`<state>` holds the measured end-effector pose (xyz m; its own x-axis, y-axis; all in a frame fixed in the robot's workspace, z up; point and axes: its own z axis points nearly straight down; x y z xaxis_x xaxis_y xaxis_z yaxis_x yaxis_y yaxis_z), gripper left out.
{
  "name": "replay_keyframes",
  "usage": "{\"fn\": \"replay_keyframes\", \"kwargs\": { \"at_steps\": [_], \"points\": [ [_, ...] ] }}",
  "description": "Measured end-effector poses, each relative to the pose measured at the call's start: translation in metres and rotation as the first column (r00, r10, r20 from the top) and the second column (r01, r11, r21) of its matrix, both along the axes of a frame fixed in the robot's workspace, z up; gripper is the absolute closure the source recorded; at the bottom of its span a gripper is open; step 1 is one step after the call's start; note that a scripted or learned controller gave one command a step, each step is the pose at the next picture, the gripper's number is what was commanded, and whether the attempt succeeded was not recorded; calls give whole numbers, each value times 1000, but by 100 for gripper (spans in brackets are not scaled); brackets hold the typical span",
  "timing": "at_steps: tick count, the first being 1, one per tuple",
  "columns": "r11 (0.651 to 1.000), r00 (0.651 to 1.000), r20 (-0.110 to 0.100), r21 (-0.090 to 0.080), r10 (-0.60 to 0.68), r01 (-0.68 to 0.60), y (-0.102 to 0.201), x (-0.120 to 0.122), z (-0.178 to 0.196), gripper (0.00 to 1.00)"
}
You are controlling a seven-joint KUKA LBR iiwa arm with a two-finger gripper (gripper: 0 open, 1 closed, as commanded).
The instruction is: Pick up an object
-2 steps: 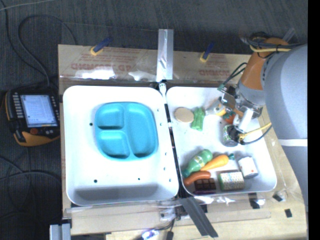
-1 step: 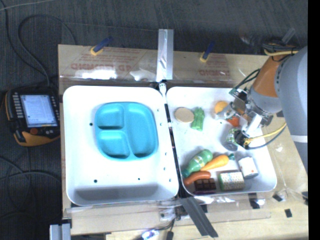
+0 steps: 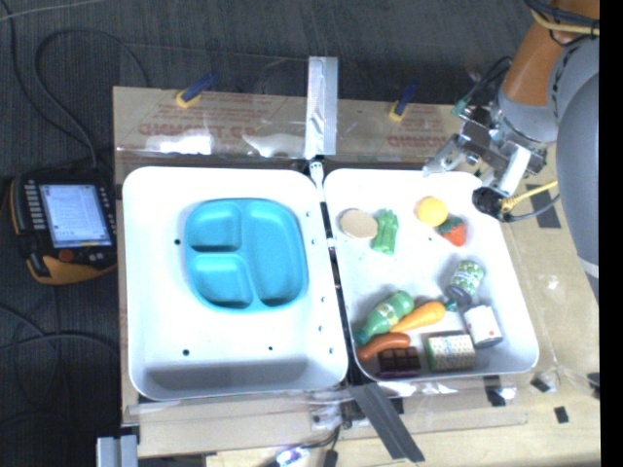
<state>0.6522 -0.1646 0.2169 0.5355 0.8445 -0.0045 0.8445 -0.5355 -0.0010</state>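
I see the hand (image 3: pixel 487 168) near the upper right corner of the right bin (image 3: pixel 521 290), above its rim, and I cannot tell how it stands. The lemon (image 3: pixel 431 209) lies just below-left of it, touching a strawberry (image 3: pixel 453 230). I would descend straight on the lemon, away from the wall.

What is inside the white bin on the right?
The right bin holds toy food: a tan disc, a yellow piece, a carrot, a small can and more. Whatever lies beneath the front pile is covered.
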Motion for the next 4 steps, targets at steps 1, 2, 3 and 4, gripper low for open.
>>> {"fn": "replay_keyframes", "kwargs": {
  "at_steps": [1, 2, 3, 4],
  "points": [
    [1000, 1000, -4, -6, 2, -2, 0, 0, 8, 100],
    [1000, 1000, -5, -6, 2, -2, 0, 0, 8, 0],
    [991, 991, -10, -1, 130, -130, 43, 14, -128, 0],
    [1000, 1000, 10, -2, 20, -20, 56, -35, -127, 0]
  ]
}}
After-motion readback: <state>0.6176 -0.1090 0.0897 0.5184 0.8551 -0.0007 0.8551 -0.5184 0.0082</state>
